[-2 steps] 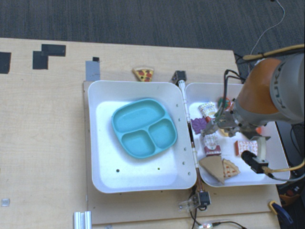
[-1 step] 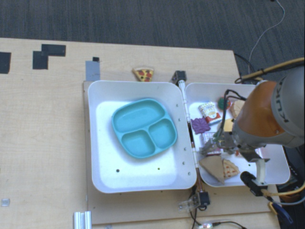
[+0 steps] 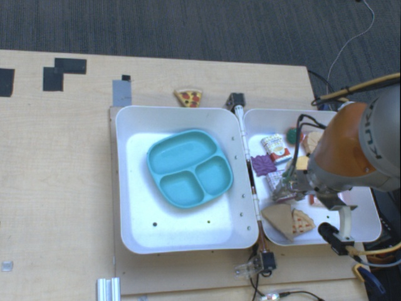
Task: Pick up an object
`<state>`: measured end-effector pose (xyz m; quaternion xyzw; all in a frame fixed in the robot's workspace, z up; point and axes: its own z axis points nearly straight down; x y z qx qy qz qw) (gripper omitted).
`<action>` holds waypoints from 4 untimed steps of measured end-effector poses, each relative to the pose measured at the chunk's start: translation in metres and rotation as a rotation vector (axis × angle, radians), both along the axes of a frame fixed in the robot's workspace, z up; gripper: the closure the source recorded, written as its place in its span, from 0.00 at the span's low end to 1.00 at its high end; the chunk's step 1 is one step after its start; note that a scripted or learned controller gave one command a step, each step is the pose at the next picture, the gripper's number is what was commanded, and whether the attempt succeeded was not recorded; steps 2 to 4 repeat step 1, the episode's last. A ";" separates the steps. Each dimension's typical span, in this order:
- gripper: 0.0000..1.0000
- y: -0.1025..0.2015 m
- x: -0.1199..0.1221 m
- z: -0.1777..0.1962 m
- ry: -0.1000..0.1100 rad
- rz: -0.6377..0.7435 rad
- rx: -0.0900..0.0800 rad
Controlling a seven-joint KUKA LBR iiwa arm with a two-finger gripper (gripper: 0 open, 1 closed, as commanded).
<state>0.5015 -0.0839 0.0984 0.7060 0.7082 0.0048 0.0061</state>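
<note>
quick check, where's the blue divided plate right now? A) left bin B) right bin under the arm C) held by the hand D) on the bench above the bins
A: the blue divided plate lies flat inside the left bin, while the arm reaches over the right bin with its small items.

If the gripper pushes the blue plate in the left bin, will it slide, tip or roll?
The blue plate lies flat and low in the left bin, so it would probably slide, not tip. It looks like smooth, stiff plastic, likely light. Its shallow rim may be hard to pinch.
</note>
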 end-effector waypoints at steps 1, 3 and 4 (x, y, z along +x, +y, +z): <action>1.00 0.039 -0.014 0.086 0.012 0.001 0.003; 1.00 0.039 -0.014 0.086 0.012 0.001 0.003; 1.00 0.039 -0.014 0.086 0.012 0.001 0.003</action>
